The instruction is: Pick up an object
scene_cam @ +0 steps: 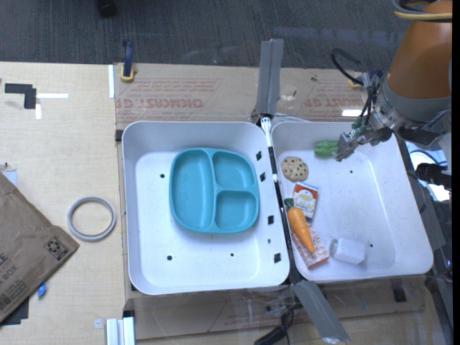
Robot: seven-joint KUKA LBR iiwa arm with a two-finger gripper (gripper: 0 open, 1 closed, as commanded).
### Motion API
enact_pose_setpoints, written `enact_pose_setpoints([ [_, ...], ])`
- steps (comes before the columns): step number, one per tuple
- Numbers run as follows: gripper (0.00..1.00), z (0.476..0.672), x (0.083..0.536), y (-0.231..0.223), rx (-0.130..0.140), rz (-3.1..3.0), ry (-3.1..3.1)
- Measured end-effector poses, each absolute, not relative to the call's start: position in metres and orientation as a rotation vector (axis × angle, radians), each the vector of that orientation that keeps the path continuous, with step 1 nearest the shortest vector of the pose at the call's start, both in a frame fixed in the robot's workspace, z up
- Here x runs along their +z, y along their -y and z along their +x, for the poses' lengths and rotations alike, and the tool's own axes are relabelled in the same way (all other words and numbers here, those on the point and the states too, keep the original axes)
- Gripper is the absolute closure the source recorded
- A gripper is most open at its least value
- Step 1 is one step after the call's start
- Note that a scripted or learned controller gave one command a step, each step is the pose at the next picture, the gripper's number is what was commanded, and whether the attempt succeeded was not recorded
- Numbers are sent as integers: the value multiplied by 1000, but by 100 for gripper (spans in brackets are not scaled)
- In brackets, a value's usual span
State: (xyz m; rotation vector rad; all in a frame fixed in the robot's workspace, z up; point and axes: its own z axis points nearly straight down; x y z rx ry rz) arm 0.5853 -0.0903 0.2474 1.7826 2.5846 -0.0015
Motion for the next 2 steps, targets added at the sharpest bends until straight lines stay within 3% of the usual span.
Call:
enact_pose_setpoints([
  [1,100,659,240,88,-5,2320,-2117],
  [2,100,659,191,71,-2,1944,-2469],
])
